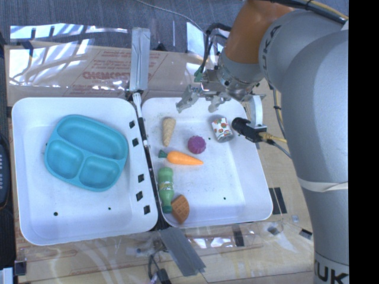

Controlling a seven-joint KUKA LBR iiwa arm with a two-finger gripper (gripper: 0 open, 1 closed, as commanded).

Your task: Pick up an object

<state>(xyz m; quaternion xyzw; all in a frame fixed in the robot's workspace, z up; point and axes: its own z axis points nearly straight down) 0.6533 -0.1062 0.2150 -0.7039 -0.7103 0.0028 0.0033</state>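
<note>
The right bin (249, 182) holds everything I could pick. A small can (222, 129) lies on its side near the far right corner, with a purple ball (196, 144) just to its left and a pale cone (169, 130) further left. Nearer the camera an orange carrot (183, 158) lies across the floor of the bin, then a green bottle (165, 186) and a brown bread-like piece (180, 208) close along the left wall. They lie loose and mostly apart from one another, which I judge leaves room to come down around any one of them.

My hand (203, 99) hangs over the far edge of this bin, fingers spread and with nothing between them. The can and the cone are the closest things, both just on the near side of me, the can to the right and the cone to the left.

The left bin (29, 176) carries a blue divided tray (86, 152).
</note>
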